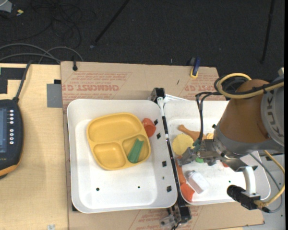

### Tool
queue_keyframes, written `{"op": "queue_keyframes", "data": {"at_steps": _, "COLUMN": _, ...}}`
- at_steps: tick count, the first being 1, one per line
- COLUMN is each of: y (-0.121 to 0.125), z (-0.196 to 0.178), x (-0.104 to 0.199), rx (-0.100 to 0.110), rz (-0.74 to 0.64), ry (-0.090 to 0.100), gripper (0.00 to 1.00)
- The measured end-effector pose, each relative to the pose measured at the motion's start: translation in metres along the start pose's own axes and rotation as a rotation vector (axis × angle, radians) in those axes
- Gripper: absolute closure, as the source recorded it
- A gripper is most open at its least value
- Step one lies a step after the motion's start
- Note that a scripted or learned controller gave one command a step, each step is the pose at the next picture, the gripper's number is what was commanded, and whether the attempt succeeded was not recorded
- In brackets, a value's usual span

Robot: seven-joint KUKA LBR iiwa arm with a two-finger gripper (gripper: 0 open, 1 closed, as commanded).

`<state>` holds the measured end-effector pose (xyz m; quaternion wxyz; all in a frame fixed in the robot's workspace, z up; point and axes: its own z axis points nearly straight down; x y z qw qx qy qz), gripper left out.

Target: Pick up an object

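Observation:
My gripper [193,156] hangs low over the left part of the right bin [216,199], just below a yellow rounded object [181,143]. A brown-orange stick-like item [188,130] lies behind the yellow one. Close to the gripper's front lies a white bottle-like item [197,180], and an orange-red object [183,184] lies along the bin's left wall. The orange-banded wrist [245,123] hides the bin's right half. No object shows in the gripper.
The left bin [86,186] holds a yellow divided plate [105,128] with a green object [135,150] in one compartment and a red object [149,126] by its right rim. A divider [166,147] separates the bins. A teach pendant [2,133] lies far left.

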<state>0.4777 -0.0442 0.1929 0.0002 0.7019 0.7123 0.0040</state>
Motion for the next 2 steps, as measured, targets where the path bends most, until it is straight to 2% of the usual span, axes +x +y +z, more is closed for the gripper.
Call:
{"op": "queue_keyframes", "data": {"at_steps": 1, "y": -0.002, "z": -0.004, "x": -0.009, "rx": 0.012, "rz": 0.016, "ry": -0.003, "gripper": 1.0}}
{"op": "queue_keyframes", "data": {"at_steps": 2, "y": 0.001, "z": -0.114, "x": 0.081, "rx": -0.002, "rz": 0.004, "ry": -0.001, "gripper": 1.0}}
